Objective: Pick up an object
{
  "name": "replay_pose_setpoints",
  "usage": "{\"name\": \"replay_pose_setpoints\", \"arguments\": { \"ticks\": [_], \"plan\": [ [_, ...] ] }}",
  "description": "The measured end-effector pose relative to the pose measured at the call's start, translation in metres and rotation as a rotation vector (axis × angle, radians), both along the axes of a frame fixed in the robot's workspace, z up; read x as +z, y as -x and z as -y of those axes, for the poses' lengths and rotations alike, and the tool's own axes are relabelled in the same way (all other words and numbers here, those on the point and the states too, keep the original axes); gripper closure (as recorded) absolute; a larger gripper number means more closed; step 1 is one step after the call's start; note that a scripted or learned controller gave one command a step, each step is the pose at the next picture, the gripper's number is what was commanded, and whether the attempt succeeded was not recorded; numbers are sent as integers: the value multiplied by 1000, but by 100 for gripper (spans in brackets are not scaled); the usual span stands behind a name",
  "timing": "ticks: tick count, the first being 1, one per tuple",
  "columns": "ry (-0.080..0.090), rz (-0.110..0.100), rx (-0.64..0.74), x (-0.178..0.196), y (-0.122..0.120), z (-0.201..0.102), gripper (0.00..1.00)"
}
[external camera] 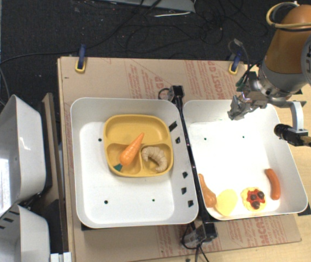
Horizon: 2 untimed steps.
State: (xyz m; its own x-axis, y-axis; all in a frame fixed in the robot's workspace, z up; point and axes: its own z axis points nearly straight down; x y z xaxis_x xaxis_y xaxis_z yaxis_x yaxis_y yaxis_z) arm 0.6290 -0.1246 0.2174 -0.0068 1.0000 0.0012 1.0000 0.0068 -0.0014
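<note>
One gripper [237, 112] over the right bin's [242, 146] far rim, finger spread impossible to tell, nothing seen held, sausage [273, 183], pizza slice [253, 198] and yellow disc [226, 201] well apart along the near edge.

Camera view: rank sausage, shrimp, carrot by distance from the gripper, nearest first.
From the gripper, at the right bin's far edge:
1. Sausage, right bin, near right corner.
2. Shrimp, yellow plate, left bin.
3. Carrot, same plate, left of the shrimp.

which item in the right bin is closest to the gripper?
The sausage, by the right bin's right wall. The gripper is over the far edge; the other items lie along the near wall.
</note>
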Motion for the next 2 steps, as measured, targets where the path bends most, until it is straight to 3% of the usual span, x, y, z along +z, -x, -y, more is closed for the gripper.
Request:
{"name": "replay_pose_setpoints", "arguments": {
  "ticks": [2],
  "plan": [
    [0,0,0,14,33,-112,100]
  ]
}}
